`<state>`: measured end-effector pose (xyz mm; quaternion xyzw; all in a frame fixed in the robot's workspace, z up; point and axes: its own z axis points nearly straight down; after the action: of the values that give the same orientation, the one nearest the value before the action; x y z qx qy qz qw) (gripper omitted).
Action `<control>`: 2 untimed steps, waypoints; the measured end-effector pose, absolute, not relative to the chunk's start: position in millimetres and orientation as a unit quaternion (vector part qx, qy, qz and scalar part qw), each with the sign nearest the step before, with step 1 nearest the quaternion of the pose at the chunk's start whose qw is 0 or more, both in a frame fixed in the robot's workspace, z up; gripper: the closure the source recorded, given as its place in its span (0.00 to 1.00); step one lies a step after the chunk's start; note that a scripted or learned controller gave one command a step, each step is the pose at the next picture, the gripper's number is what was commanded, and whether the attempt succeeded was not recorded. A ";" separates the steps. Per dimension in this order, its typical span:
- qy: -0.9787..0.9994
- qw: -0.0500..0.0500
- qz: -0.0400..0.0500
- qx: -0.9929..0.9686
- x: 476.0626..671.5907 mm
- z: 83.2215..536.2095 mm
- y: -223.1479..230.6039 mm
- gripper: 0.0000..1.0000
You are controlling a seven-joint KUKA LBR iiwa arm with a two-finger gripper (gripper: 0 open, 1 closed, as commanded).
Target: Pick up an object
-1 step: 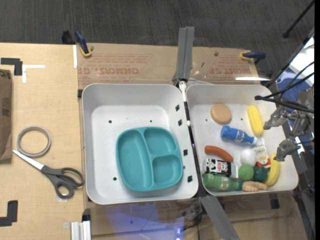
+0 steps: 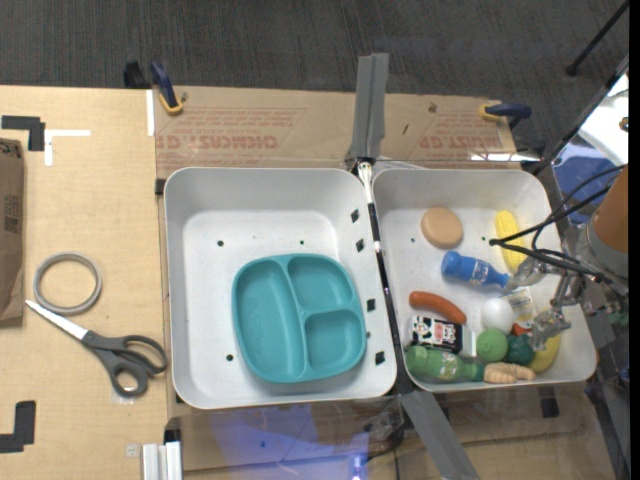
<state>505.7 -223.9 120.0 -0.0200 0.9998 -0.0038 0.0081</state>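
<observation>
The right bin (image 2: 400,218) holds a pile of toy food. There is a tan bun (image 2: 441,226), a yellow corn cob (image 2: 509,236), a blue bottle (image 2: 473,269), a red sausage (image 2: 437,305), a white egg (image 2: 495,314), a black-and-white carton (image 2: 436,334), a green ball (image 2: 491,345), a green bottle (image 2: 441,366), a tan peanut shape (image 2: 508,372) and a yellow banana (image 2: 546,354). My gripper (image 2: 538,308) hangs low over the bin's right side, just right of the egg and above the banana. Cables and metal parts hide what lies under it.
A teal divided plate (image 2: 299,317) lies in the left bin (image 2: 190,268). Scissors (image 2: 105,348) and a tape roll (image 2: 67,282) rest on the wooden bench to the left. A grey post (image 2: 370,108) stands behind the seam between the bins.
</observation>
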 end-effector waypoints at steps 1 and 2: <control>1.000 0.001 0.000 -0.003 531.9 92.4 -169.0 0.00; 0.996 0.000 0.000 0.084 540.9 91.6 -99.0 0.00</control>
<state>540.9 -99.0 91.6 0.0843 0.9964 0.0000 0.0001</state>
